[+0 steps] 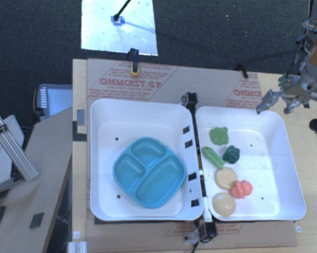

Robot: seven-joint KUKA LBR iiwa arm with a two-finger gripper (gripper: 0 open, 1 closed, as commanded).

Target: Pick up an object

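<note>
Bench (80,146) bears two white bins (107,114), perhaps cardboard-backed

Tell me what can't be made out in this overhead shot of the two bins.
- Arm: cut off by the camera view's right edge.
- Gripper: small and blurred above the right bin; its state is unreadable.
- Toy foods, such as the dark green piece and the pink one: too small to identify.
- Blue tray: covers part of the left bin floor.

A robotics lab: bench (165,77) with two white bins (143,110), clamped board, dark carpet (37,26).
</note>
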